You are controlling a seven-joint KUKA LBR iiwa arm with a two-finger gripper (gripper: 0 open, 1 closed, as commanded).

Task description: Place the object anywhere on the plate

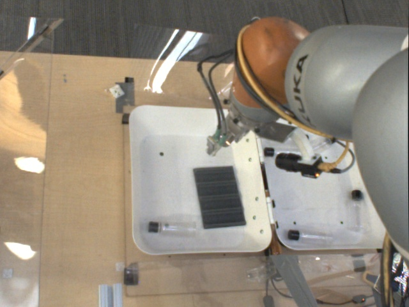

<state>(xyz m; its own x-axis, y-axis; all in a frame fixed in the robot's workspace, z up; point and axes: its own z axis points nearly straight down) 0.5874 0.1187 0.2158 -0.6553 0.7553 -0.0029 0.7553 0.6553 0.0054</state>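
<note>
Two bins (144, 171), dark plate (219, 197) mid-left bin, open floor around.

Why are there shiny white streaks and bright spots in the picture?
In the camera view, light glares off the bench: slanted white streaks near the top at, bright patches at the left edge. The left bin looks evenly lit, the dark ribbed plate stays sharp, and the big grey arm close to the lens looks soft.

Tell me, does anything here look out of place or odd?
Nothing is spilled or broken. The dark ribbed plate sits slightly askew in the left bin, and a clear black-capped tube lies on its side beside it.
</note>
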